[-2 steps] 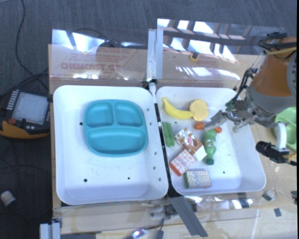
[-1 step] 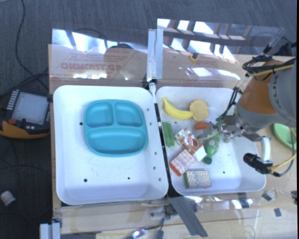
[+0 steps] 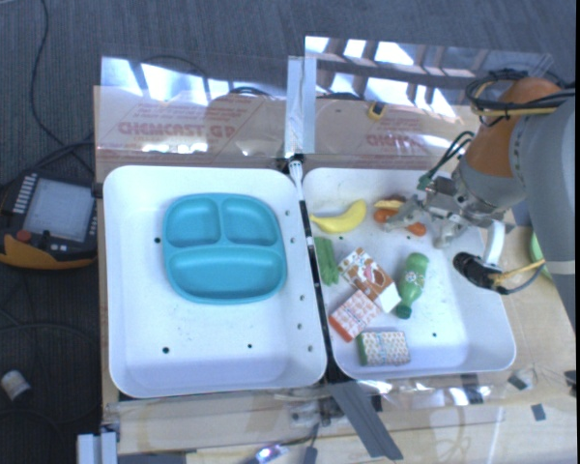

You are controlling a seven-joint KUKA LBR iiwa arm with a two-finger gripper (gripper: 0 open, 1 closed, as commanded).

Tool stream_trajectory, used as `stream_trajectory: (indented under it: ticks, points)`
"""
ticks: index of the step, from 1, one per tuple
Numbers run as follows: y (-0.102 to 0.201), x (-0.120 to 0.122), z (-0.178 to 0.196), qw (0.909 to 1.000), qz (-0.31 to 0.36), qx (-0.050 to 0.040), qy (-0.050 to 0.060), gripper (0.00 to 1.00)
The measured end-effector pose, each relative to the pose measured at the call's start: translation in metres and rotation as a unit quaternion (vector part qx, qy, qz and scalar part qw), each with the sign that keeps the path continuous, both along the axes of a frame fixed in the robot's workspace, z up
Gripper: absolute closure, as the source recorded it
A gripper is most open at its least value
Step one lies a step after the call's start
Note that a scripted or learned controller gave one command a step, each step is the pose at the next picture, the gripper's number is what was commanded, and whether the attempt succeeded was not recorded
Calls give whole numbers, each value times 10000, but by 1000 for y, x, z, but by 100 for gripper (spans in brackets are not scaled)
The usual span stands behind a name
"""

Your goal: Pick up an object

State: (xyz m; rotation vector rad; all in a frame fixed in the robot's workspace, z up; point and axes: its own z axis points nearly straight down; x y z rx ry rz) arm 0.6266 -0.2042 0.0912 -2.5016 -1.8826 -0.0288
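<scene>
Gripper (image 3: 427,216) low at upper right of the frame, over small orange-red toys (image 3: 398,211), grip state unclear, so best centre on one piece before closing.

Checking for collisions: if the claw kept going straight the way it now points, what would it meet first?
Probably the small orange-and-red toy just ahead of the claw, near the banana. From this slanted view I cannot tell how high the claw sits.

A handheld controller (image 3: 41,222) with a dark screen lies on the grey carpet (image 3: 174,17), left of the surface. A cable (image 3: 41,13) loops across the carpet above it.
</scene>
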Motion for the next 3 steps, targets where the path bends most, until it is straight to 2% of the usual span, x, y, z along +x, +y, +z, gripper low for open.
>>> stream_trajectory:
  ticks: [1,2,3]
  points:
    - [-5,-1,7,10000,4,-94,-3,100]
    - [-1,0,7,10000,19,-60,2,0]
    - [4,-28,32,9996,-254,-96,69,0]
